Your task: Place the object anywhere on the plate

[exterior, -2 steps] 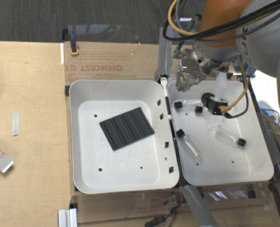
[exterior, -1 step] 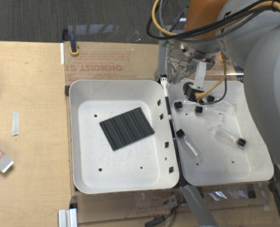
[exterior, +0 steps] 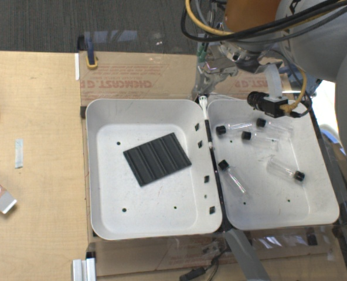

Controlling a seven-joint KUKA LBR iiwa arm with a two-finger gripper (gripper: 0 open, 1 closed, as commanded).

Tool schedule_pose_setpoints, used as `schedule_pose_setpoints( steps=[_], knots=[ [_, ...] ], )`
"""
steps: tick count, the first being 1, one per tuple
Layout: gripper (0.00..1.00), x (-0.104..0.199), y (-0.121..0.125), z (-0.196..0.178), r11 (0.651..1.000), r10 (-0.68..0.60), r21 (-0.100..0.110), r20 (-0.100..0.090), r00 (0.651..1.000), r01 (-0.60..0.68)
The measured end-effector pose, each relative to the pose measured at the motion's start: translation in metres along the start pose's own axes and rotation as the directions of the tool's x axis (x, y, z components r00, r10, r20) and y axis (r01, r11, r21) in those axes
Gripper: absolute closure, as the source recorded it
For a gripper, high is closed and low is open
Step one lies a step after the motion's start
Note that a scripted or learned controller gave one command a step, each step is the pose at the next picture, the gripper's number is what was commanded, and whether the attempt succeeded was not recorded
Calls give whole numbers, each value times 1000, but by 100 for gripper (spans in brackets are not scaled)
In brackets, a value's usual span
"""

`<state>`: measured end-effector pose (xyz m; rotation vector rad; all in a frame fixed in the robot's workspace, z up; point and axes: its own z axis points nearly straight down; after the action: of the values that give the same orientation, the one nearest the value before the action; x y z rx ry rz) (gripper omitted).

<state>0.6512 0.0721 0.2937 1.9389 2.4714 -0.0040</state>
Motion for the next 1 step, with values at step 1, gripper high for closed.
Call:
schedule_pose_setpoints(
  steps=[1],
  knots=[
    [100, 60, 23, -125, 898, 439, 2, 2, 898, -439]
  ],
)
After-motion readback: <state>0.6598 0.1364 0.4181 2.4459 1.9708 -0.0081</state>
